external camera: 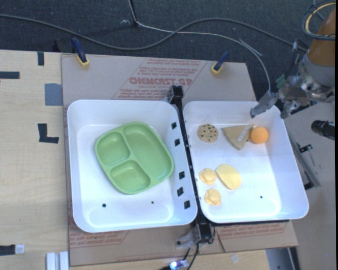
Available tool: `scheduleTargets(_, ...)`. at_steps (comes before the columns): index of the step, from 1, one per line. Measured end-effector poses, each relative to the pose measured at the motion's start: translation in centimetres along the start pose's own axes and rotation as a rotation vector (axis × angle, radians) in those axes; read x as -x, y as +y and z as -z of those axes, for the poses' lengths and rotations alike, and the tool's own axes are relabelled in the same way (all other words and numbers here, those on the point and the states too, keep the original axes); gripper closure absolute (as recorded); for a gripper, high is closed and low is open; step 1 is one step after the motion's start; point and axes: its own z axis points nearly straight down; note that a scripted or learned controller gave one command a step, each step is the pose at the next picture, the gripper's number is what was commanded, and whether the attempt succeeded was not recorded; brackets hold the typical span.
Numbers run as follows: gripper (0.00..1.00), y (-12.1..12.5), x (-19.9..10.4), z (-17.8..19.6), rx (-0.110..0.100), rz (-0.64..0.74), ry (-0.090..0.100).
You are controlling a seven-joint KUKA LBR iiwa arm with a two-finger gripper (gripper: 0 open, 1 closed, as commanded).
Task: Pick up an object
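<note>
- Divided tray point(134, 157) in the left bin point(79, 151).
- Right of the tray, right bin point(284, 179): cookie point(207, 133), wedge point(235, 136), ball point(259, 135) behind; three pieces point(228, 176) in front.

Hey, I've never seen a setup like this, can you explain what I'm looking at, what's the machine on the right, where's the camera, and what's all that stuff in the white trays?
This is one picture from a camera fixed above a workbench, looking down at a slant. The machine at the right is a robot arm, grey with an orange band, ending in a two-finger gripper near the right bin's upper corner. Nothing sits between its fingers. Two shallow white bins lie side by side. The left bin holds a green divided plate. The right bin holds toy foods: a cookie, a tan wedge, an orange ball and three yellow pieces. Its job is picking up one of these.
</note>
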Motion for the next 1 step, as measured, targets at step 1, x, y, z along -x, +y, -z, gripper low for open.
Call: scheduleTargets(1, 0.00, 0.24, -0.10, 0.95, 0.014, 0.004, -0.003)
